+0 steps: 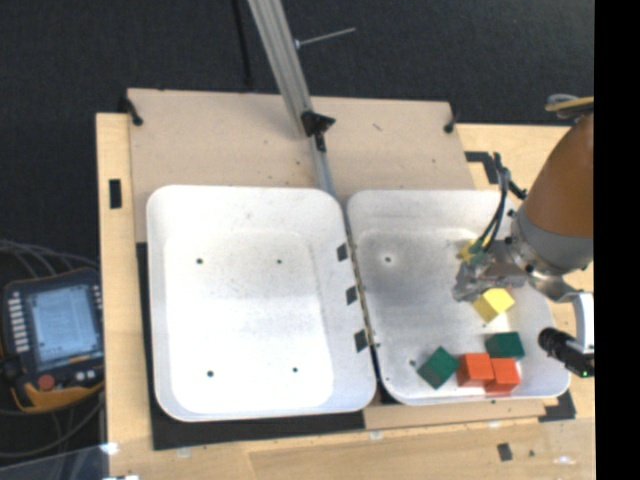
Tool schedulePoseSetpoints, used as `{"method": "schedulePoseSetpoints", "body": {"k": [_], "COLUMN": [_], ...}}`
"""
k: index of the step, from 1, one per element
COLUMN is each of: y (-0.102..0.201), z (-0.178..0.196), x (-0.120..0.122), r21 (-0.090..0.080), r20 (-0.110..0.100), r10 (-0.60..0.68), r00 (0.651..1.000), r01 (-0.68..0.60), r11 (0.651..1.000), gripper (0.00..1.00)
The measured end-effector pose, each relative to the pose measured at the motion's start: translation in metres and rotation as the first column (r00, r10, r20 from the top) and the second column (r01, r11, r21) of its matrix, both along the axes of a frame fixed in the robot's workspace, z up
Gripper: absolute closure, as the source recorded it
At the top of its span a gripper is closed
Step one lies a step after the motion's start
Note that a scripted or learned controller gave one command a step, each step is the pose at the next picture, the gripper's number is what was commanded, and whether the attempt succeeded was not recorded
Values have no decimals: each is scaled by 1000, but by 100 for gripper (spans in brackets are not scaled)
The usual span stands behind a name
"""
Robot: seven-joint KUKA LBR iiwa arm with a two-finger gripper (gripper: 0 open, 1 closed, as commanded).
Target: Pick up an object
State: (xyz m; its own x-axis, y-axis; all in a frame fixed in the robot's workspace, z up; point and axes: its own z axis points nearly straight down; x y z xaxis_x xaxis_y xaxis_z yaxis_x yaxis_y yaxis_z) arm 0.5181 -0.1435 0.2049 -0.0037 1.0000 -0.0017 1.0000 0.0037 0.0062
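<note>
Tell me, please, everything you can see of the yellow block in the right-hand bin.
The yellow block is a small, plain yellow cube-like piece, turned at an angle to the bin's sides. It sits in the right bin, just below the gripper, whose metal parts overlap its upper edge; whether they touch it is unclear. It stands apart from the green and orange blocks nearer the bin's front edge.

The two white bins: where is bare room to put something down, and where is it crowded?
The left bin offers bare floor from wall to wall. In the right bin, the half beside the middle divider is free. Its near right corner is crowded: yellow block, two green blocks, orange blocks, with the hand above.
</note>
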Motion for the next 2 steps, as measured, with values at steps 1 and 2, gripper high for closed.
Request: {"method": "schedulePoseSetpoints", "body": {"k": [1, 2], "y": [40, 82], "z": [9, 10], "x": [16, 43], "r21": [3, 3], "r20": [-4, -4], "r10": [3, 4], "r00": [1000, 1000], "r01": [-3, -4], "r11": [1000, 1000], "gripper": [100, 100]}}
